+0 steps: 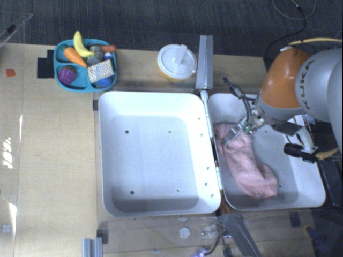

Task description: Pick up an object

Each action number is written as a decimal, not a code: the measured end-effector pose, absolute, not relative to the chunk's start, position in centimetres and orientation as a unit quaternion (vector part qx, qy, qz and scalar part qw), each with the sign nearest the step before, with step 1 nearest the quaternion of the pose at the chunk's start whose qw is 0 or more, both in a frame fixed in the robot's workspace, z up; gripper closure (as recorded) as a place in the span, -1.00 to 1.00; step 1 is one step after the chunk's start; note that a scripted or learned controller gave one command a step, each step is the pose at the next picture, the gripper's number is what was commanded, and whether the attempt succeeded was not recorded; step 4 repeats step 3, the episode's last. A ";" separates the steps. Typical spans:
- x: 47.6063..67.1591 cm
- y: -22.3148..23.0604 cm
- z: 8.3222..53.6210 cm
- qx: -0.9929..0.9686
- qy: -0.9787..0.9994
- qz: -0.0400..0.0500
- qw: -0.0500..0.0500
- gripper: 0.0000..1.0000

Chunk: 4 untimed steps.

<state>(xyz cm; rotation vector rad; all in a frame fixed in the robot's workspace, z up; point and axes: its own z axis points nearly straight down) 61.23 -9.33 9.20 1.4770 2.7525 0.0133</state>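
Two shallow white plastic bins side by side on the bench: left bin (107,143), right bin (313,194). Crumpled pink cloth (247,167) lies in the right bin, along its left wall, running from about mid-bin toward the near right. Grey arm with orange band (286,84) reaches in from the right. Two-finger gripper (241,128) sits at the cloth's upper end, tips down on or in the fabric. Fingers too small and cluttered with cabling to resolve: cannot tell whether they are apart or closed, or whether any cloth is between them. Cloth rests on the bin floor. Behind the bins: round white-lidded yellow container (177,62), and a blue compartment tray of toy food (86,64) at far left with a banana and carrot.
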 end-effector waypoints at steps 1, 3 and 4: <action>60.4 -12.4 14.0 0.432 0.902 0.001 0.005 -1.00; 61.9 -9.6 10.3 0.406 0.914 0.005 0.012 1.00; 61.9 -9.6 10.3 0.406 0.914 0.005 0.012 1.00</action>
